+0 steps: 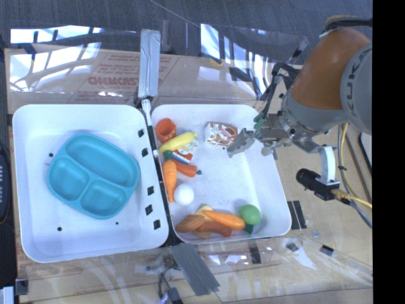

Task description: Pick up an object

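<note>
My pincer (243, 142) hangs over the upper right of the right bin (269, 176), beside a small printed carton (221, 133); I cannot tell how it stands. Along that bin's left wall lie an orange cup (166, 129), a banana (177, 141), a carrot (169, 179) and a white egg (184, 195), with a green lime (249, 214) low down. The left bin (31, 220) carries a blue divided plate (93, 175). Both bins sit on a pale wooden counter (329, 233), with printed cardboard (95, 75) behind and dark ribbed floor (95, 5) across the top of the frame.

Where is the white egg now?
The egg lies in the right bin, near its left wall, just right of the big carrot and above the bottom food pile.
</note>
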Tool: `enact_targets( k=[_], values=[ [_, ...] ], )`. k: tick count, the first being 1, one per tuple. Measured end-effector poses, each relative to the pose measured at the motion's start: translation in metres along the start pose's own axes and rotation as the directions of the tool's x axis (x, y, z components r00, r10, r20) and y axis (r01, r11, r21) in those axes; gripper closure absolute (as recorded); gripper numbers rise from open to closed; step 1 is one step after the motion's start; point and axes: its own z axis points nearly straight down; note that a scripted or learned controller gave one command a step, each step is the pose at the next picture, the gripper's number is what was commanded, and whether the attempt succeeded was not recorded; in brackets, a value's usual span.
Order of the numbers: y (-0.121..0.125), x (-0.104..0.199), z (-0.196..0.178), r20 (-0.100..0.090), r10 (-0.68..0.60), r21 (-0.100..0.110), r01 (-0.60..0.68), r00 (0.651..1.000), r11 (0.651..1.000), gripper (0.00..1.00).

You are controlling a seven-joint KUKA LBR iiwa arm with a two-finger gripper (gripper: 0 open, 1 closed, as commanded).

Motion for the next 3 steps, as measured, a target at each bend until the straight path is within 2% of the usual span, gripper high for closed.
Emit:
enact_targets(
  k=[1, 2, 3],
  values=[
    [-0.06, 0.01, 0.083, -0.002, -0.019, 0.005, 0.019, 1.0, 1.0, 0.0],
    [-0.062, 0.047, 0.139, -0.002, -0.011, 0.003, 0.011, 1.0, 1.0, 0.0],
    [-0.009, 0.038, 0.11, 0.0, -0.123, -0.003, 0.123, 0.992, 0.992, 0.0]
  ],
)
